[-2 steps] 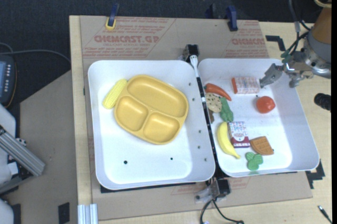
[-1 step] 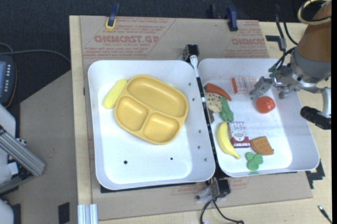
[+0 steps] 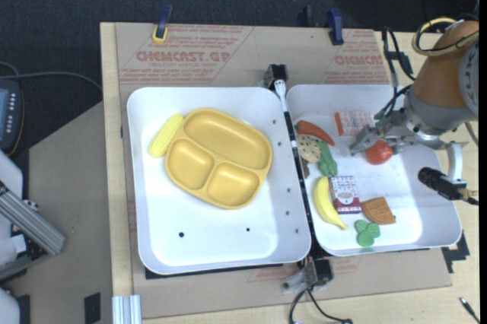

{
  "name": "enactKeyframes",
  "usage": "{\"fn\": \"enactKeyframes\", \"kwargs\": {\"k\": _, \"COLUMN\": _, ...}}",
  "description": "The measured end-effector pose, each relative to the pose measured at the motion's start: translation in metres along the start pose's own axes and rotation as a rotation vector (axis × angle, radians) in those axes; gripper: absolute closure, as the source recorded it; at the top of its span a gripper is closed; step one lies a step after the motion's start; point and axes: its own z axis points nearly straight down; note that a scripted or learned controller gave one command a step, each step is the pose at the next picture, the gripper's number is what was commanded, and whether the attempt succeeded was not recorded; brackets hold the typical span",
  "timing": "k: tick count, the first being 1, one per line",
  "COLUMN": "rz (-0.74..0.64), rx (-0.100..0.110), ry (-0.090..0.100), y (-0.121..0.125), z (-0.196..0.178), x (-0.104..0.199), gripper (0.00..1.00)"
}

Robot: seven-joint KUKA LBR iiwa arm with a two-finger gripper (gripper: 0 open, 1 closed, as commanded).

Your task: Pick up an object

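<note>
1. The table, covered with printed cardboard, carries two white bins side by side over dark carpet.
2. The end effector sits low in the right bin; whether it is open or closed cannot be told.
3. A toy tomato lies directly beneath the end effector, touching or nearly so.
4. Judgement: the tomato appears light, rigid, smooth and round, so it is liable to roll; grip it across its widest part.
5. Beyond the tomato, away from the arm, lie a toy banana and, in the other bin, a yellow divided plate.
</note>
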Motion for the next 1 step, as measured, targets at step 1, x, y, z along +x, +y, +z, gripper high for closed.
{"fn": "enactKeyframes", "kwargs": {"k": 1, "rz": 0.0, "rx": -0.008, "ry": -0.003, "y": 0.0018, "z": -0.0146, "x": -0.0008, "gripper": 1.0}}
